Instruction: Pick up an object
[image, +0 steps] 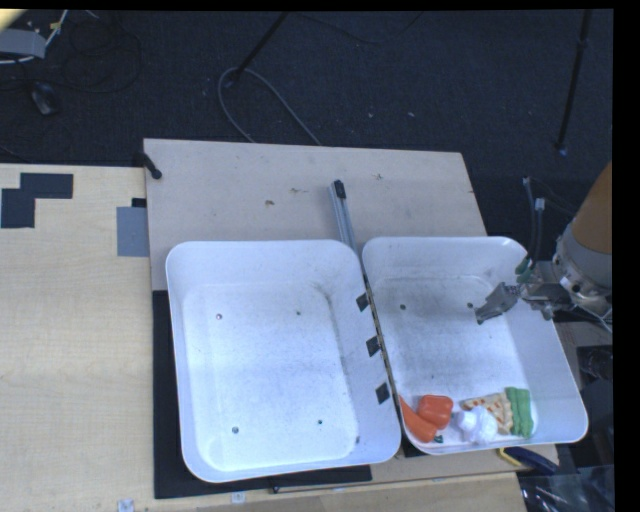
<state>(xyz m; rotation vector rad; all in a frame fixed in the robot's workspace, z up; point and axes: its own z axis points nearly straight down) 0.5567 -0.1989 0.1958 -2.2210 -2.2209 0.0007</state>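
The arm is mostly cut off at the right edge; its jaws (492, 305) reach over the right bin (440, 262), too small and dim to tell whether they are spread or closed. Well below them, in that bin's near corner, lie an orange object (430, 413), a white lump (472, 426), a tan piece (492, 409) and a green object (519, 411). The left bin (262, 356) sits beside it on the surface (70, 330).
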